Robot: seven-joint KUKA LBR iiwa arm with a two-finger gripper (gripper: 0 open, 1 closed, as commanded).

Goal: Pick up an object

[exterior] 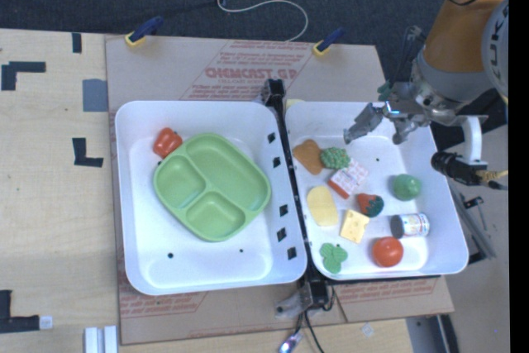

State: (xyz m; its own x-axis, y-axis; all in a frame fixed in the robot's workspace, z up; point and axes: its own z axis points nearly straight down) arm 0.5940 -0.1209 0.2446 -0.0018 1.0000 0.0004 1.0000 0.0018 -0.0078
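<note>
My gripper (382, 127) hangs over the back of the right bin (446, 202), its two grey fingers spread open with nothing between them. Just below and left of it lie a green broccoli piece (335, 157) and a brown cookie-shaped piece (307, 155). Further forward in the same bin are a pink-and-white packet (349, 177), a yellow lemon piece (322, 205), a cheese wedge (355, 226), a red strawberry-like piece (369, 204), a green ball (406, 186), a small can (411, 225), a tomato (387, 251) and a green leafy piece (333, 258).
The left bin (132, 178) holds a green divided plate (212, 185) and a red pepper piece (166, 141) at its back left. A black divider (281, 169) runs between the bins. The arm's grey body and orange band (467, 21) stand at the right.
</note>
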